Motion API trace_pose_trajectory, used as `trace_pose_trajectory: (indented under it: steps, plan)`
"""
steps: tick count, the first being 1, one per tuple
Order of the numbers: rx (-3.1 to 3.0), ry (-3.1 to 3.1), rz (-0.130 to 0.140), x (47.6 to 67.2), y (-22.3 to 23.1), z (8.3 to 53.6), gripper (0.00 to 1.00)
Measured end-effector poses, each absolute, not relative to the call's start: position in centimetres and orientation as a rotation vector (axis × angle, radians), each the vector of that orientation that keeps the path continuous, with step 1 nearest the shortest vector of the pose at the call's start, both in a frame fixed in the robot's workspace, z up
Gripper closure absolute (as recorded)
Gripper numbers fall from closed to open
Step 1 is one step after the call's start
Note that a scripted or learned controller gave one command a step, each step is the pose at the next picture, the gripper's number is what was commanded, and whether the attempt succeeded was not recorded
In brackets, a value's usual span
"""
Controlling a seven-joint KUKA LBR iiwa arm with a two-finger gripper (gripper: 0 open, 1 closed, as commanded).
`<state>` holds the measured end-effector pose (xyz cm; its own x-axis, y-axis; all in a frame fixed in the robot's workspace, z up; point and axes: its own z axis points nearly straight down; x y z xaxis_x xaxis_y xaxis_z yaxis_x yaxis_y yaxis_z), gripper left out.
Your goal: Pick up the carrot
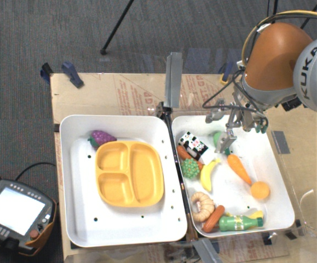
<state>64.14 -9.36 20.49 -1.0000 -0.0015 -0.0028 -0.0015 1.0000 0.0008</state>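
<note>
the carrot (238, 169) lies loose on the floor of the right bin (276, 163), a smooth tapered orange cone with its thick end toward the upper left and its point toward the lower right. nothing rests on it.

the end effector (228, 141) hangs over the upper part of the same bin, just above and left of the carrot's thick end. whether it is apart or together cannot be told; no object is seen in its grip. the arm (276, 56) above it is a rounded, glossy orange-brown housing with grey metal fittings and cables.

around the carrot: a curved yellow banana (208, 174) to its left, a round orange fruit (260, 190) just past its tip, and a small green item (218, 137) partly hidden behind the end effector. further left sit a knobbly green ball (190, 169) and a black-and-white block (193, 144). along the lower edge lie a ridged beige ring (203, 206), a red-orange sausage shape (214, 218) and a green bottle (240, 222) on its side.

the left bin (81, 212) holds a yellow three-section plate (129, 173) of smooth plastic, with a bumpy purple grape cluster (102, 137) touching its upper left rim.

both bins sit on a cardboard-covered surface (120, 92).
</note>
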Motion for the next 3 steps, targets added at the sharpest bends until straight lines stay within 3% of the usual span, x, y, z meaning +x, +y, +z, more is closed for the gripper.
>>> trace_pose_trajectory:
  steps: [1, 2, 3]
  plan:
    - [-0.152, 3.143, 0.004, 60.4, -15.5, 8.4, 0.0]
    - [-0.159, 3.133, 0.002, 60.8, -15.3, 9.8, 1.0]
    - [-0.25, 3.129, -0.004, 50.4, -21.2, 13.5, 1.0]
